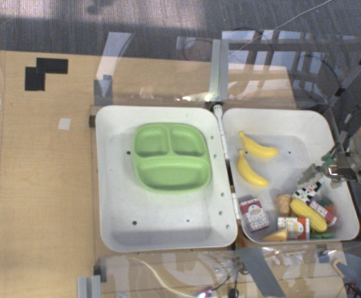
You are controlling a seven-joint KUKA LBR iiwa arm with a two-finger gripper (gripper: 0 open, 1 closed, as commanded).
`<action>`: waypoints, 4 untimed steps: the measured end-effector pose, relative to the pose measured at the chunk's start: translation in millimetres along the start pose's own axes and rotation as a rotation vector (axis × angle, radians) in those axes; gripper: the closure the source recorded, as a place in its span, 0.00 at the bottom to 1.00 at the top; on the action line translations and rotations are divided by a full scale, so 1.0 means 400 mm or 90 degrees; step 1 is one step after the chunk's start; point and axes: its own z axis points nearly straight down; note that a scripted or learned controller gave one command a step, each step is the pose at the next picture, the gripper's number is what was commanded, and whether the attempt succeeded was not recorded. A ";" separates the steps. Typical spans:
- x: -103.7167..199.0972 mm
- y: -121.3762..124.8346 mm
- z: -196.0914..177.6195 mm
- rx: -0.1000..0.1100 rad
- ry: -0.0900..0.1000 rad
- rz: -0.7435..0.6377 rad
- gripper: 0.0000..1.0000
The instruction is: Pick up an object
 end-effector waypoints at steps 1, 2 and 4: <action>-0.066 0.029 0.239 -0.006 0.000 -0.010 0.00; -0.077 0.150 0.259 -0.007 -0.001 -0.032 0.00; 0.126 0.219 -0.042 -0.002 0.000 0.052 1.00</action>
